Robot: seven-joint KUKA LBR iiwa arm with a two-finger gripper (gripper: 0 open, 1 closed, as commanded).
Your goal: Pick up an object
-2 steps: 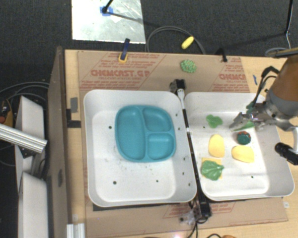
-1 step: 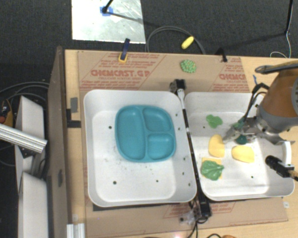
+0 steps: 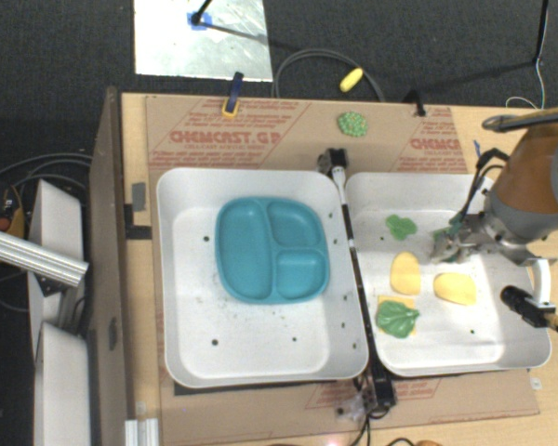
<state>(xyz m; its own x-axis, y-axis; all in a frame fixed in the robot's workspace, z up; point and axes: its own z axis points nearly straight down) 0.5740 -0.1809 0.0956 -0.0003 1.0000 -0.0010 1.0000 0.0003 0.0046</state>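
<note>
The right bin (image 3: pixel 502 351) holds two yellow pieces, one (image 3: pixel 405 273) near its left side and one (image 3: pixel 456 289) further right. A small green leafy piece (image 3: pixel 401 226) lies toward the back, and a larger green leaf (image 3: pixel 397 319) toward the front. My gripper (image 3: pixel 446 245) hangs low over the right bin, just above and behind the right yellow piece and to the right of the small green piece. The arm (image 3: pixel 530 179) reaches in from the right.
In the left bin (image 3: pixel 191 342) lies a blue divided plate (image 3: pixel 272 250). A green knobbly object (image 3: pixel 352 124) sits on the cardboard behind the bins, with a yellow-tipped cable (image 3: pixel 352 80) beyond it. A divider (image 3: pixel 352 268) separates the bins.
</note>
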